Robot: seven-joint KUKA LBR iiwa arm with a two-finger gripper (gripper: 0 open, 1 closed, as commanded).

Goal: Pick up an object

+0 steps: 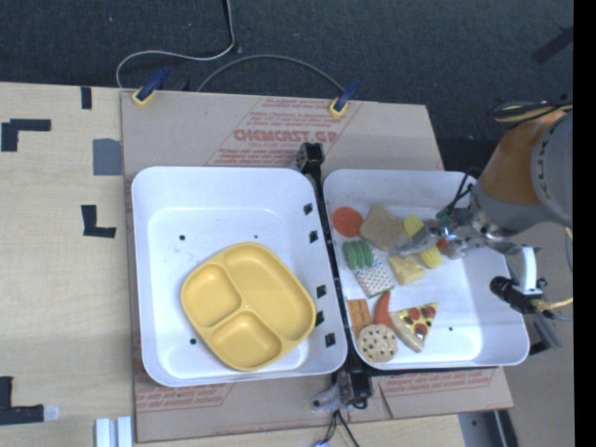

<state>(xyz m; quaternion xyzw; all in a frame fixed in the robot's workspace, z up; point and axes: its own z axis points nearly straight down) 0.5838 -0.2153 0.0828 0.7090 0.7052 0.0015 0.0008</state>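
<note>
The right bin point(484, 343) holds several toy foods: a red tomato point(347, 220), a tan bread slice point(378, 226), a green piece point(358, 253), a yellow cheese block point(407, 269), a checkered wafer point(373, 278), a pizza slice point(416, 325) and a cookie point(376, 343). My gripper point(421, 242) reaches in from the right and hangs low over the middle of the pile, between the bread slice and the cheese block. A small yellow piece point(413, 224) lies just behind it. Nothing is visibly held.
The left bin point(158, 203) carries a yellow divided plate point(247, 304). A black divider point(321, 240) with clips runs between the bins. The arm's orange band point(510, 170) and grey wrist overhang the right bin's right edge. Cables lie behind the cardboard base.
</note>
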